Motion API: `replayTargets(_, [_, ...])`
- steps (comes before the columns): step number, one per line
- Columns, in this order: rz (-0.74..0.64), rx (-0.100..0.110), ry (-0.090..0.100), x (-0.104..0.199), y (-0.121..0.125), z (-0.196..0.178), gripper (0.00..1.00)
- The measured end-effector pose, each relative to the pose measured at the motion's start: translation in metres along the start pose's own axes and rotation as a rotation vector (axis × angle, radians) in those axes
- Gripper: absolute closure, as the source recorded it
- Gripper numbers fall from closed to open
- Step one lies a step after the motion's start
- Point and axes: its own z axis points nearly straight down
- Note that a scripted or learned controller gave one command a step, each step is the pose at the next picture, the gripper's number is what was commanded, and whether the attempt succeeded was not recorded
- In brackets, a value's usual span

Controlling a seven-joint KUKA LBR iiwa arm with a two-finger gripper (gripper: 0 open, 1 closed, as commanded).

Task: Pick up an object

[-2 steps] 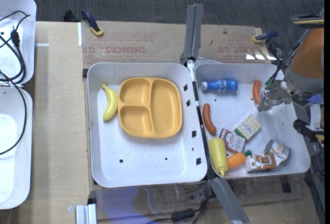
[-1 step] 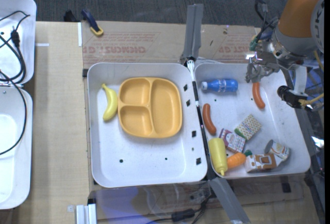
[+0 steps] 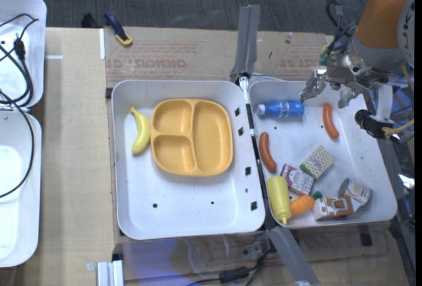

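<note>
- The arm [image 3: 386, 8] comes in at the desk's far right corner, its orange band above the grey wrist.
- The gripper [image 3: 328, 90] hangs over the far edge of the right bin [image 3: 376, 146], above bare white floor between the blue bottle [image 3: 281, 109] and a sausage [image 3: 330, 121].
- Its fingers [image 3: 312, 87] stand apart, with nothing between them.
- The blue bottle lies on its side near the right bin's far left corner, white cap toward the divider.
- The sausage lies near the far right part of the right bin; a second sausage [image 3: 267, 151] lies along its left wall.
- A yellow squeeze bottle [image 3: 279, 198] and a carrot [image 3: 302, 205] sit touching at the right bin's near left corner.
- Two small snack packets [image 3: 308, 171] lie mid-bin; a small carton [image 3: 333, 207] and another packet [image 3: 357, 193] rest along the near edge.
- In the left bin [image 3: 132, 205], a yellow divided plate [image 3: 192, 136] sits toward the far side, with a banana [image 3: 140, 131] just beside its left rim.
- A blue and yellow clamp [image 3: 117, 29] lies on the desk beyond the left bin.
</note>
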Motion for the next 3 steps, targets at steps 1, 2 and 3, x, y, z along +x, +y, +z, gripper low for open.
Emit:
replayTargets(1, [-0.073,-0.002,0.000,-0.0193,0.0182,0.1294,0.00])
replayTargets(2, [-0.074,-0.002,-0.001,-0.0199,0.0185,0.1199,1.00])
replayTargets(3, [-0.074,-0.002,-0.001,-0.0198,0.0184,0.1200,0.00])
